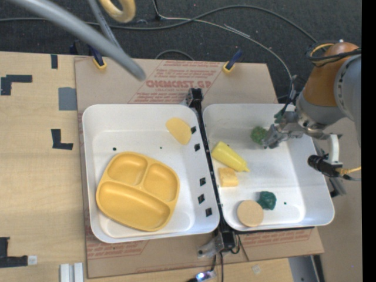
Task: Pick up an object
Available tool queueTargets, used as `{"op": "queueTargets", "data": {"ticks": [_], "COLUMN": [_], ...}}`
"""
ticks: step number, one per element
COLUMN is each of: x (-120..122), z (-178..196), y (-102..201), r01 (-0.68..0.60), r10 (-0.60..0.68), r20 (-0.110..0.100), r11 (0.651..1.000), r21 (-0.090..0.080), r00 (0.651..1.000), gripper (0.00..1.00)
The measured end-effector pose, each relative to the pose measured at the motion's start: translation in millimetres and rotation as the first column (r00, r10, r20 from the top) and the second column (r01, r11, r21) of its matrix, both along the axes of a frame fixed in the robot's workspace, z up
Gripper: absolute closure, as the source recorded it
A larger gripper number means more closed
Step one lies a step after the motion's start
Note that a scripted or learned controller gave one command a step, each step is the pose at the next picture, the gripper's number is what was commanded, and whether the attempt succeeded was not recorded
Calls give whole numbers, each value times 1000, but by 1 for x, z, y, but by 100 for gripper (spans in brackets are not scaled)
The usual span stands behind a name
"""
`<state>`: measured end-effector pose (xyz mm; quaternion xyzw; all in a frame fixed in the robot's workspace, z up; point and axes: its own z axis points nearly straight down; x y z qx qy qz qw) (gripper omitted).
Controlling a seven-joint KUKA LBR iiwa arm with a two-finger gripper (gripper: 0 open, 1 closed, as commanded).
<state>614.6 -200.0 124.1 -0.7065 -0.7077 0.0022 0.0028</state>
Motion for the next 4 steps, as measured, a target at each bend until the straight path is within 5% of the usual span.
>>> {"op": "queueTargets", "data": {"ticks": [2,3,4], "x": [10,10,7], "z": [99,106,92], "y": [-5,-4,50], "r01": [-1,0,-3], "r10": [1,0,3], "r20": [9,5,2], "r11": [1000,1000,1000], "r21": [-2,0,1], "r00": [1000,1000,1000], "gripper": [100,100,100]}}
